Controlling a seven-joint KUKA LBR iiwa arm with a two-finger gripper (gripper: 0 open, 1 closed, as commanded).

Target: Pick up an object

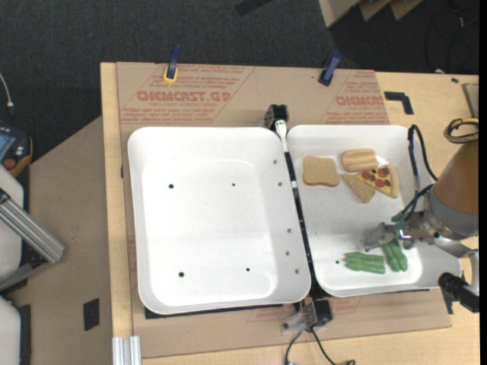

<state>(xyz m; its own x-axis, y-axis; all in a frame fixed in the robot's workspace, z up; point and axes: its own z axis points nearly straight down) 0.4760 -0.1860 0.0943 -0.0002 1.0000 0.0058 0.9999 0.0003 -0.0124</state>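
White right bin [335, 139], gripper [389, 238] low near its right wall, finger state unclear.
Green bean pods [365, 262] just below gripper by front rim; bread slice [320, 171], pizza slice [374, 181] toward back; open floor between.

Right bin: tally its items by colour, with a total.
Tan: 2, a bread slice and a bun
Tan with red topping: 1, a pizza slice
Green: 2, pods under the gripper
Total: 5
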